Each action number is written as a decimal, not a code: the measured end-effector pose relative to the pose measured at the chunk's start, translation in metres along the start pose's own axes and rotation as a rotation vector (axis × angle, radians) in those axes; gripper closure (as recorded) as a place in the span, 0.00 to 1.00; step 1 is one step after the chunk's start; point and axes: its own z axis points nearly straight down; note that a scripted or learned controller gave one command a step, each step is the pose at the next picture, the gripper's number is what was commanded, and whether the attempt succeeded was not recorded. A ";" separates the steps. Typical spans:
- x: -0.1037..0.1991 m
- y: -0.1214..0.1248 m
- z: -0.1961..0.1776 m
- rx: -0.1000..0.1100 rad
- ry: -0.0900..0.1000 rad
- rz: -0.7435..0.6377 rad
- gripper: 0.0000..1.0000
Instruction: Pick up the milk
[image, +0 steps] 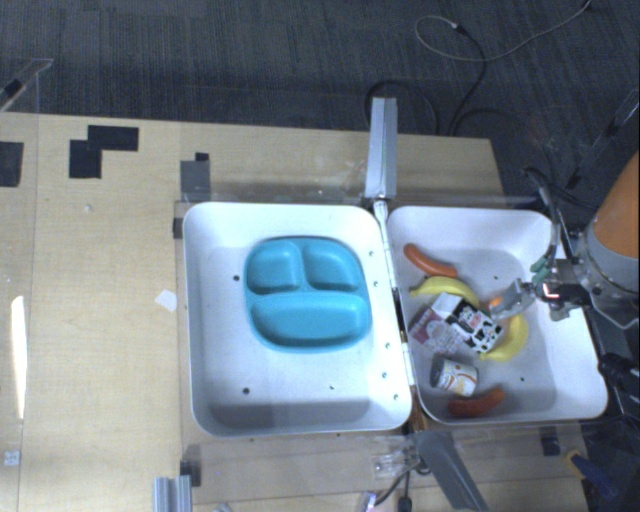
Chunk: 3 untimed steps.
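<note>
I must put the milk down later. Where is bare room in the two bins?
Left bin: bare floor all around the blue tray, widest along its near wall. Right bin: crowded in the middle around the milk, bananas and sausages; bare toward its far-right corner.

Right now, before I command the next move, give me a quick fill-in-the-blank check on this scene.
1. The blue tray lies in the ___ bin.
2. The milk carton lies in the ___ bin.
3. The tray has ___ compartments.
4. The end effector hovers over the yellow ___.

Missing words: left; right; three; banana
</note>
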 end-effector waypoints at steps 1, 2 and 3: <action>0.109 -0.002 0.049 0.000 0.001 -0.188 0.00; 0.097 0.013 0.059 -0.002 0.000 -0.251 0.00; 0.034 0.024 0.078 0.000 0.000 -0.105 0.00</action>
